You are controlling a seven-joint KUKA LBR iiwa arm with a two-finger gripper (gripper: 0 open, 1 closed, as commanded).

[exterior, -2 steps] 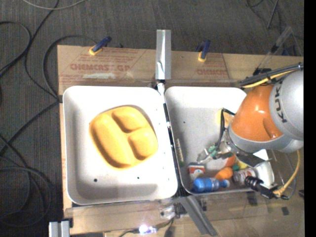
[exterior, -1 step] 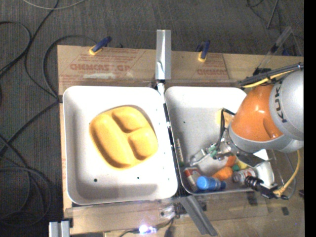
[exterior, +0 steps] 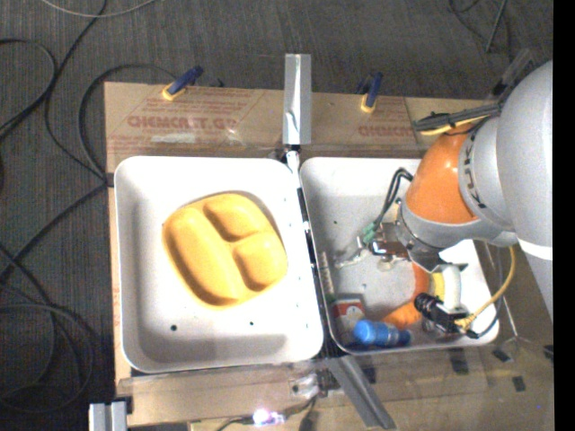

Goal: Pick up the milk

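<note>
In the right bin (exterior: 316, 206), toward the near right corner of the counter (exterior: 144, 119), we see the arm (exterior: 467, 187) reaching down, its orange band sitting over the bin's far right part. The claw (exterior: 382, 245) hangs low above the bin's middle, and from this angle we cannot tell whether it is wide or narrow, or whether anything sits in it. Along the bin's near edge lie several small things close together: a small carton with a red and white face (exterior: 346, 311), which we take for the milk, lies by the bin's near left corner; a blue bottle-shaped object (exterior: 377, 333) lies on its side just beside it, toward the near wall; an orange object (exterior: 409, 305) lies next to that, partly under the arm's wrist hardware. The carton is apart from the claw, nearer to us. The left bin (exterior: 135, 268) holds a yellow divided tray (exterior: 225, 248), lying tilted near its middle. At the counter's far edge two clamps (exterior: 182, 83) with blue handles grip the brown board.
</note>
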